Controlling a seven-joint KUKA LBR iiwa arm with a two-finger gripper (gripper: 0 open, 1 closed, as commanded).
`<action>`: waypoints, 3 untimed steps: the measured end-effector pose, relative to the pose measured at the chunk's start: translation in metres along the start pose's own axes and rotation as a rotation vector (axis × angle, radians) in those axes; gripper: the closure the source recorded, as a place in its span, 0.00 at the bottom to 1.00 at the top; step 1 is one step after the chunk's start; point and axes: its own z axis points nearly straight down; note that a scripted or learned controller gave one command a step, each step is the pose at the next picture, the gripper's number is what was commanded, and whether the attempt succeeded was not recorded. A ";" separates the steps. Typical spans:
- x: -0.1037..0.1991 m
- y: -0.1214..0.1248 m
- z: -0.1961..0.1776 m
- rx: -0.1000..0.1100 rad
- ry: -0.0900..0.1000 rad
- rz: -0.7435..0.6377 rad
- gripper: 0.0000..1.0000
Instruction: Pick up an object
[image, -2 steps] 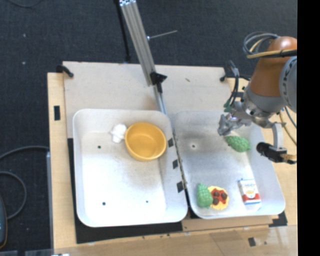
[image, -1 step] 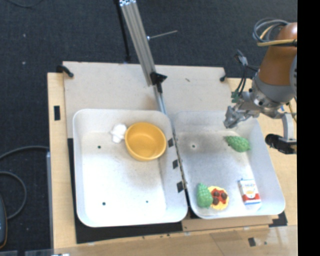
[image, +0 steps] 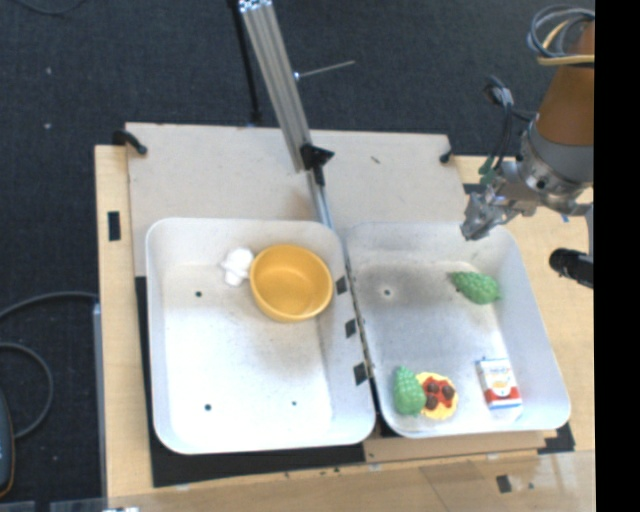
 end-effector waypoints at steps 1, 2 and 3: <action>0.045 0.017 0.009 0.004 0.000 -0.001 1.00; 0.098 0.033 0.015 0.004 0.000 -0.001 1.00; 0.153 0.032 0.020 0.007 0.001 -0.002 1.00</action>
